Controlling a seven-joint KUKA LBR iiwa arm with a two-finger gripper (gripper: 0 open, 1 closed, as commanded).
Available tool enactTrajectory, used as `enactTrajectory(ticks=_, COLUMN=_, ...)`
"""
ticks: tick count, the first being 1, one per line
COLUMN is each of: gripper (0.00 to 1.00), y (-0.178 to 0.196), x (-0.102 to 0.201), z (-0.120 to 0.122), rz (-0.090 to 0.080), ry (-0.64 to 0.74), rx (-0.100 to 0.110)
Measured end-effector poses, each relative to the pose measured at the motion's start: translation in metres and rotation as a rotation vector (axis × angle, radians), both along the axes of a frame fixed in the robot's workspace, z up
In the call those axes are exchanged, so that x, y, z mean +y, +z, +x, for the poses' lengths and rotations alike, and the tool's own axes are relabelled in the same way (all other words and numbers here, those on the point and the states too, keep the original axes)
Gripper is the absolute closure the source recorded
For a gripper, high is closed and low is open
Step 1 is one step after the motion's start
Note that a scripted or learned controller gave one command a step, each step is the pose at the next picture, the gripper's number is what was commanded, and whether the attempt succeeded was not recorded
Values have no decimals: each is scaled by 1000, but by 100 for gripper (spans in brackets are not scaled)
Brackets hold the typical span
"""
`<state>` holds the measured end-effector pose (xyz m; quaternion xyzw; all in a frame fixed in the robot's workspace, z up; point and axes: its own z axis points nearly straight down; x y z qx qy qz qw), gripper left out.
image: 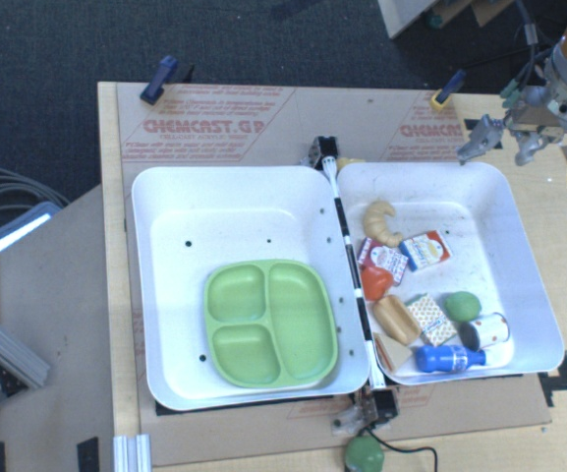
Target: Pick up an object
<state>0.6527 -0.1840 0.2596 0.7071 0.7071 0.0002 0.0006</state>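
- Tan croissant (382, 221) and other small items are seen in the right bin (519, 234), loosely heaped.
- The end effector (504, 142) is held open above that bin's far edge, gripping nothing.
- A green divided plate (268, 323) is seen in the left bin (165, 224).

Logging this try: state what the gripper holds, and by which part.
Nothing is held. The gripper hangs open above the far right corner of the right bin, with nothing between its fingers.
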Motion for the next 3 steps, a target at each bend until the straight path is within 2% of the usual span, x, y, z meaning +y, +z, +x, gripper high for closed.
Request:
enactTrajectory(ticks=1, gripper=0, y=-99, x=76, z=-16, rz=2, ry=1, rx=3)
enactTrajectory(ticks=2, gripper=0, y=-149, x=91, z=4, rz=2, ry=0, rx=4)
enactTrajectory(ticks=3, gripper=0, y=-175, x=92, z=-2, rz=1, ry=0, rx=4)
